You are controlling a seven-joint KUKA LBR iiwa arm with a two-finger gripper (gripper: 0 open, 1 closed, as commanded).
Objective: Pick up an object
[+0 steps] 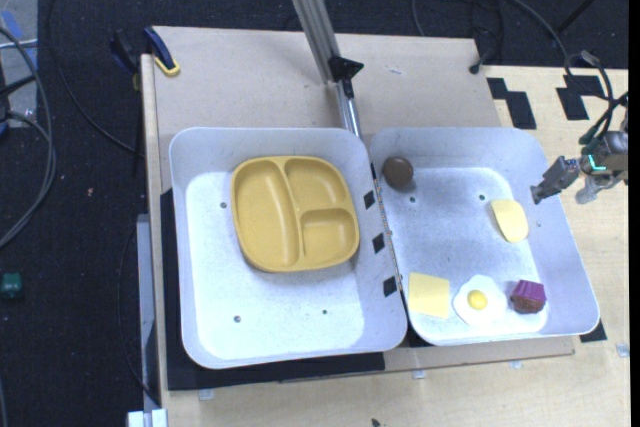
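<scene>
Nearest the camera, along the front of the right-hand white bin, a flat yellow cheese-like square, a toy fried egg with a yellow yolk and a small knobbly purple piece are seen lined up. A pale yellow oblong piece lies near the bin's right wall, and a brown rounded piece sits at its back left corner. The left-hand white bin is occupied by a yellow compartmented plastic tray. The gripper is seen at the right bin's right rim, nothing held; whether it is spread or closed cannot be told. The oblong piece, closest to it, is judged light, rigid and smooth, best pinched across its narrow width.
</scene>
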